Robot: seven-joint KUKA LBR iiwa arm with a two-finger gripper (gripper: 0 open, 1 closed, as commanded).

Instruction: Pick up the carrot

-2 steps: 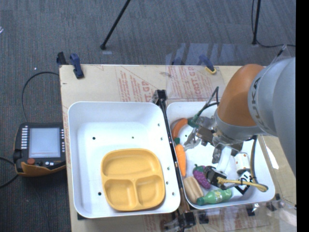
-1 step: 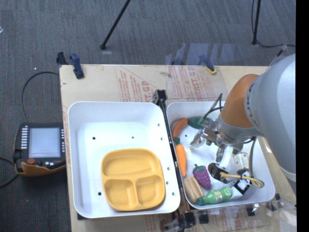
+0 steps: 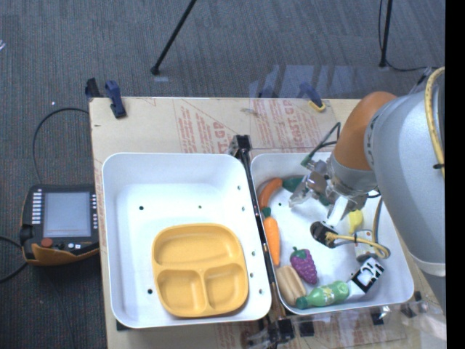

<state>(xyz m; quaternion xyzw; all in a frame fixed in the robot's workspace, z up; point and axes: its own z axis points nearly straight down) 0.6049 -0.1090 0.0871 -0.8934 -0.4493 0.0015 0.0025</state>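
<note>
Orange carrot (image 3: 272,239) lies lengthwise, green top probably up, right bin's left edge.

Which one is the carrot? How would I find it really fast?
Look in the right white bin, along its left wall next to the bin with the yellow tray. The carrot lies there lengthwise, just left of the purple grapes. It is the straight orange stick with a green top.

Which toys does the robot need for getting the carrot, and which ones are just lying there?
For the job:
- carrot, by the right bin's left wall
- gripper, above that bin

Just lying about:
- yellow tray, in the left bin
- purple grapes
- hot dog bun
- green toy
</note>
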